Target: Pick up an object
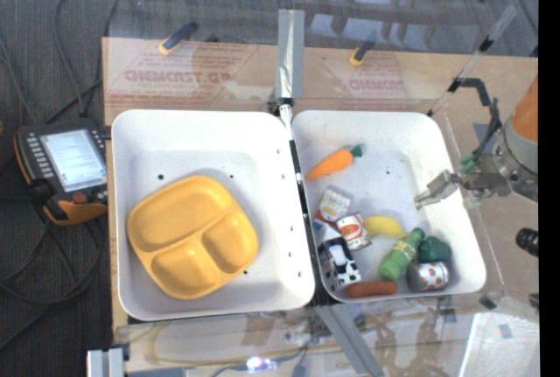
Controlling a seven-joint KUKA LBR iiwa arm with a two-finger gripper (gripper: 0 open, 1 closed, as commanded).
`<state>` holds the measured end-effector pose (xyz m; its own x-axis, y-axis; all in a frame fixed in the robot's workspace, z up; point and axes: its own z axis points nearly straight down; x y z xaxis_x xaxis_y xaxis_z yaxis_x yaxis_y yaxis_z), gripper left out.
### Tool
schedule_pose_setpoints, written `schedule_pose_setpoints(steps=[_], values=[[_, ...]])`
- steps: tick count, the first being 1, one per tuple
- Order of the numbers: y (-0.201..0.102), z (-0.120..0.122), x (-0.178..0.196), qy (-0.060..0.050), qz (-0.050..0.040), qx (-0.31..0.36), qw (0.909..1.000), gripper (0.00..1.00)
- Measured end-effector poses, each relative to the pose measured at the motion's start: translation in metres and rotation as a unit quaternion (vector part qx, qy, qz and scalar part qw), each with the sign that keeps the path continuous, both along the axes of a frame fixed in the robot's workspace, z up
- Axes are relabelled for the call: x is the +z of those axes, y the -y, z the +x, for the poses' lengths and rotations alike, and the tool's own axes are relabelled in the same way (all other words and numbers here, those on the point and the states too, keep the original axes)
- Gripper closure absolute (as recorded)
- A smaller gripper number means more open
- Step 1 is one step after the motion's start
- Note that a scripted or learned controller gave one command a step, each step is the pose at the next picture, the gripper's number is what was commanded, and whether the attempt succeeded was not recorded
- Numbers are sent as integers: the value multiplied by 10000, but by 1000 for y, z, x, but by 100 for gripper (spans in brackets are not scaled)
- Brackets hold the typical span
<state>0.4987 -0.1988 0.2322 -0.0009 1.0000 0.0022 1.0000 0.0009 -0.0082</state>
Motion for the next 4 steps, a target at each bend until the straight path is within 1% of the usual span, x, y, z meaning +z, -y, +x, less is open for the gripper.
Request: schedule_pose_setpoints(steps=[1, 2, 3, 4], values=[[2, 7, -145, 61, -3, -15, 10000, 0], [-4, 59, -65, 9, -11, 95, 10000, 0], [-5, 59, -61, -26, -3, 101, 9999, 100], [-5, 59, -61, -27, -4, 100, 9999, 0]])
